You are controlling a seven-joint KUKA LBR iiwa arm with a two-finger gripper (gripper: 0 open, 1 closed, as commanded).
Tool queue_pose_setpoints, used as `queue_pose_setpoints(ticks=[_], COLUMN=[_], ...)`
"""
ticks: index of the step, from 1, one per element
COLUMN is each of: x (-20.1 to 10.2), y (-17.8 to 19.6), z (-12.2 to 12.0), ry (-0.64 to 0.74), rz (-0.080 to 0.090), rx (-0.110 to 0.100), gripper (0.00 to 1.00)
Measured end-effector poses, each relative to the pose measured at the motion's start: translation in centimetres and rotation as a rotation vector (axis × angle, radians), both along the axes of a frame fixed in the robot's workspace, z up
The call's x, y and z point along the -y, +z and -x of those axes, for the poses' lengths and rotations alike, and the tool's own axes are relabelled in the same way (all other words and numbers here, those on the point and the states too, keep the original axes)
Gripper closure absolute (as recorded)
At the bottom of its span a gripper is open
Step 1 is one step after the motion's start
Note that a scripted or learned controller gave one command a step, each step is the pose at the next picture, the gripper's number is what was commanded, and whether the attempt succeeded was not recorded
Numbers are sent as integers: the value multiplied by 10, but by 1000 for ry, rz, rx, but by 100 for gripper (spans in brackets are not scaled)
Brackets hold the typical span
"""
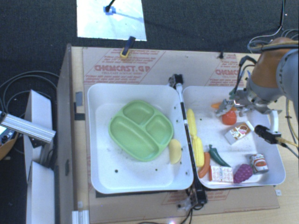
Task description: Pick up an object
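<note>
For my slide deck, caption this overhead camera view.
Arm's end effector poised above a tomato in the right bin; green plate in the left.

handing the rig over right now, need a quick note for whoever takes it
Tool: low in the right bin, at its far side, right over the orange-red toy; whether it is open or shut cannot be told from this view.
Things: the right bin also has a small carton, a can, purple grapes and corn. The left bin has a green divided plate and a pale yellow piece.
Done: nothing visibly lifted.
Left: grasp one object and raise it.
</note>
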State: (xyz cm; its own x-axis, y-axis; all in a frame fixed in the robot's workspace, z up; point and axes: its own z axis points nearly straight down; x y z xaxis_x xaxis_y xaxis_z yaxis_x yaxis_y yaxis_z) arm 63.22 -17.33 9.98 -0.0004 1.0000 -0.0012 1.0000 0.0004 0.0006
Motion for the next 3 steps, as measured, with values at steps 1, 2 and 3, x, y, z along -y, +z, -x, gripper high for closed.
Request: queue_pose_setpoints(ticks=[1, 2, 3], x=[1, 1, -61], y=[-15, -4, 71], z=[-5, -6, 41], ry=[3, 3, 7], rz=[0, 0, -4], rx=[1, 5, 1], gripper=[0, 100, 100])
